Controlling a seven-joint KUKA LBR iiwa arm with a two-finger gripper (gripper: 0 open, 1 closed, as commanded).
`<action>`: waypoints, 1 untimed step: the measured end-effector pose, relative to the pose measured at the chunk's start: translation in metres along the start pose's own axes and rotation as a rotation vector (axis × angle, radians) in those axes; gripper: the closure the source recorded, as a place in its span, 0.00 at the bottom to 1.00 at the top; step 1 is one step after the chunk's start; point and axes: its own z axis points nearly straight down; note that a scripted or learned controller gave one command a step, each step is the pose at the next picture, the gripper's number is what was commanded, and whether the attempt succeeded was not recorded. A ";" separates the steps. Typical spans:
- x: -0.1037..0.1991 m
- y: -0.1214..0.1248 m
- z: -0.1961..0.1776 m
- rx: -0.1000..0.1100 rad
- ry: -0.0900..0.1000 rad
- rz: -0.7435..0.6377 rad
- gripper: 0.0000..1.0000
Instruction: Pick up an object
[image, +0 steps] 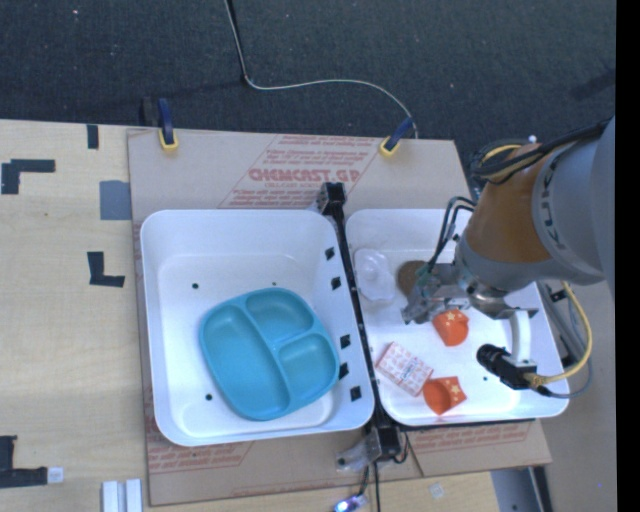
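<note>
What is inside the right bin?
In the right bin: a clear cup, patterned box, two orange pieces, brown object. The arm covers the rest.

The gripper (420, 303) is hanging over the right bin (520, 400), beside an orange cup (452, 327).

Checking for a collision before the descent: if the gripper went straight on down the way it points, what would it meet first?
Probably the bare floor of the right bin, just left of the orange object; depth is hard to judge from this slant.
</note>
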 end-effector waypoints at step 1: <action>0.003 -0.005 -0.059 -0.002 -0.001 0.000 1.00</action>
